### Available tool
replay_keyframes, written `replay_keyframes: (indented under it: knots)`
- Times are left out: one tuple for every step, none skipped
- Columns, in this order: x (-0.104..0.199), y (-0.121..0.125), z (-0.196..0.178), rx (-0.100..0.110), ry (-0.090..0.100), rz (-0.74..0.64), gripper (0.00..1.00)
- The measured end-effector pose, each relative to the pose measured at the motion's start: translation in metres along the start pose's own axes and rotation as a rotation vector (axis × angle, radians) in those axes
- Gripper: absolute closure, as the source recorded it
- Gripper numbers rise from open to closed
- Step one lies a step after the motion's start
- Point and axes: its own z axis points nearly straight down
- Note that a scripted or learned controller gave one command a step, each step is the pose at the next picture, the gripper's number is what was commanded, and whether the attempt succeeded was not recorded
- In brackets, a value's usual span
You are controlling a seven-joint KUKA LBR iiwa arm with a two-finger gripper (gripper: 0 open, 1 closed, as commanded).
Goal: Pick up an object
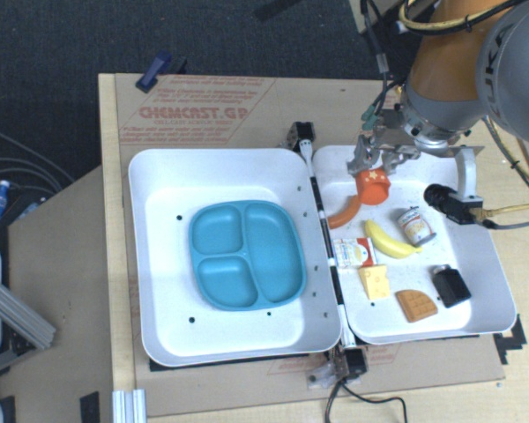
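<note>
My gripper hangs over the far left part of the right bin. Directly under it, touching or nearly touching, is a small orange cup with a pale star on it. Whether the cup is gripped cannot be made out from this angle. Just left of the cup lies an orange carrot-like piece. A banana and a small tin can lie a little nearer the front.
Toward the front of the right bin lie a small white-and-red packet, a yellow cheese wedge, a brown cracker and a black block. A blue divided plate sits in the left bin.
</note>
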Motion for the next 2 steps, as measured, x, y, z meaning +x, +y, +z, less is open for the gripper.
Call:
replay_keyframes:
  knots:
    - [-0.002,-0.058,0.000,0.006,0.000,0.003,1.00]
    - [-0.039,-0.114,-0.035,0.006,0.000,0.004,1.00]
